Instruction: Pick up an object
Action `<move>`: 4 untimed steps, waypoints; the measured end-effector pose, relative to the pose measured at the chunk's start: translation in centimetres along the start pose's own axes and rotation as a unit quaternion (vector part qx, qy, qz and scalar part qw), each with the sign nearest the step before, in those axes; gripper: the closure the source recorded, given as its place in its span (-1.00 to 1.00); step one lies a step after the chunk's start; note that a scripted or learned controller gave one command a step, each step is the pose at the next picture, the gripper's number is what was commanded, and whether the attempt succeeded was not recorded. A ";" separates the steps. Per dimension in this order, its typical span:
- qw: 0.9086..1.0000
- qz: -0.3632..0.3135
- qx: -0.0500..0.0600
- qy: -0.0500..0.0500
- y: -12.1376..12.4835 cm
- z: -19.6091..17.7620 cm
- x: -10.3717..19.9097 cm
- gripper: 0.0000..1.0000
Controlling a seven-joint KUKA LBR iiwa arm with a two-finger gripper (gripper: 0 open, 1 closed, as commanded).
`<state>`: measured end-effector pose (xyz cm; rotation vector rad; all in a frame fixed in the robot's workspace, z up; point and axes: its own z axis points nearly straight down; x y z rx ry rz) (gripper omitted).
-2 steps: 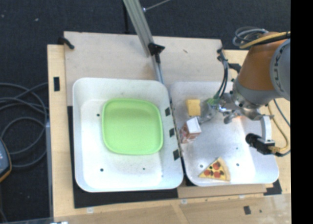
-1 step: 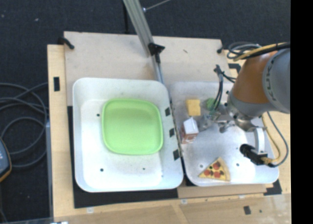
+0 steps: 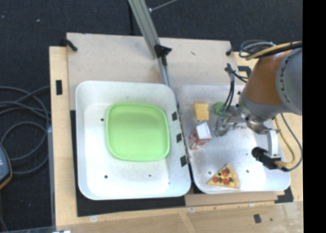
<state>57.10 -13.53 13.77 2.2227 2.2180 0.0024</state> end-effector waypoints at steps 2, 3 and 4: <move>1.000 -0.001 -0.002 0.000 0.5 -11.0 -0.2 1.00; 1.000 -0.003 0.000 0.000 2.1 -11.7 5.4 1.00; 1.000 -0.003 0.001 0.000 3.8 -10.4 10.3 1.00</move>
